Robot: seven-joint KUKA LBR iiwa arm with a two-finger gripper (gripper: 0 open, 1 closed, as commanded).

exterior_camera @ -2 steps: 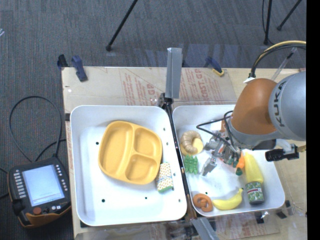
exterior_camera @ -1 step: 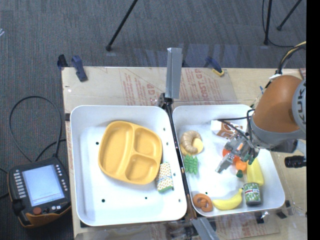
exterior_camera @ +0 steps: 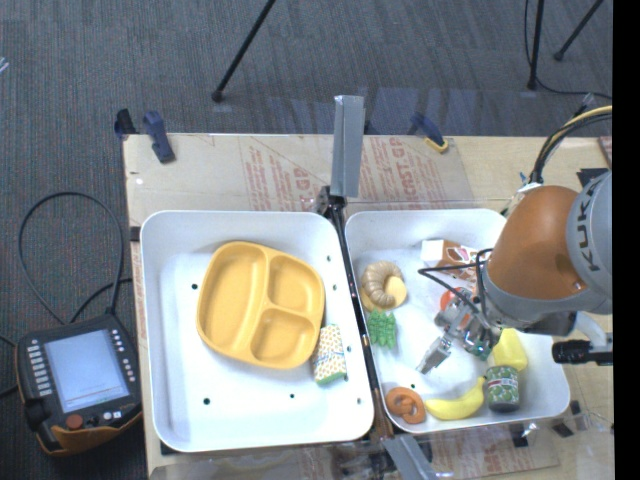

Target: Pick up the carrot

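From above, the end effector [exterior_camera: 437, 357] hangs low over the right bin [exterior_camera: 400, 230], fingers slightly apart, holding nothing I can see. The carrot [exterior_camera: 447, 299] seems to be the orange bit half-hidden under the arm [exterior_camera: 535, 258].

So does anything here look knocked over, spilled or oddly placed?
One thing: a small patterned packet in the left bin leans against the edge of the yellow divided plate instead of lying flat. The toy food in the right bin lies loose but nothing looks spilled or damaged.
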